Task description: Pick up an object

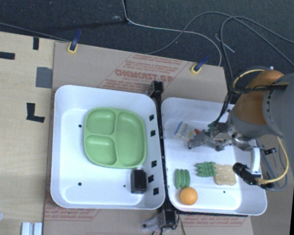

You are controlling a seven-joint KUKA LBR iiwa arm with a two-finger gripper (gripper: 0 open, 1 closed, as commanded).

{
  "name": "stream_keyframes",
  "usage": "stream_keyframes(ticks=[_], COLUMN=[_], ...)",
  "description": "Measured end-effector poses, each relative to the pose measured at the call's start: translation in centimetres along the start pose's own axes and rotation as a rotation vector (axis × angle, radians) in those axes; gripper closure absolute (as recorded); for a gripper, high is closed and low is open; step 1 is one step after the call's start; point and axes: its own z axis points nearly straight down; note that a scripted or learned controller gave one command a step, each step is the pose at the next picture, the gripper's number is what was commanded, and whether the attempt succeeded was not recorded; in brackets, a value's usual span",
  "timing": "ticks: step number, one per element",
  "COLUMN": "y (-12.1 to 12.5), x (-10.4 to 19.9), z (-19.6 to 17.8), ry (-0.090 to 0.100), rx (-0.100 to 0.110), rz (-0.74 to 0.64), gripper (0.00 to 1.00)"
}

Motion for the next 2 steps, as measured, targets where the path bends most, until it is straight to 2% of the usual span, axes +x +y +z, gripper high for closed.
stream_keyframes(ticks=[1, 2], y=[0.1, -0.2], x=[-0.1, 0.9], z=[-1.3, -6.9], ry=[-0.002, 0.002], rx=[-0.004, -0.003], rz=[-0.001, 0.000], gripper=[1.00, 1.00])
